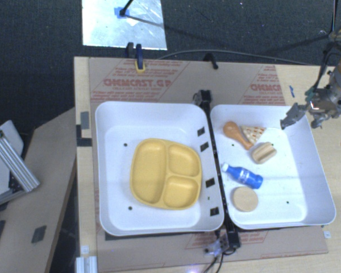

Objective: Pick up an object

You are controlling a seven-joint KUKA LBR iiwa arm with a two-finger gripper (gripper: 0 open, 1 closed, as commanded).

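The right bin holds several small objects in its left half: a tan drumstick-shaped piece, a pale wedge beside it, a bun-like piece, a blue bottle lying on its side, and a round tan disc. My gripper hovers over the bin's far right corner, well right of the wedge. Its fingers stand open with nothing between them.
A yellow divided plate lies in the left bin. A black divider with clips runs between the bins. Bare white floor lies in the right bin's right half. A clamp sits at the bench's far edge.
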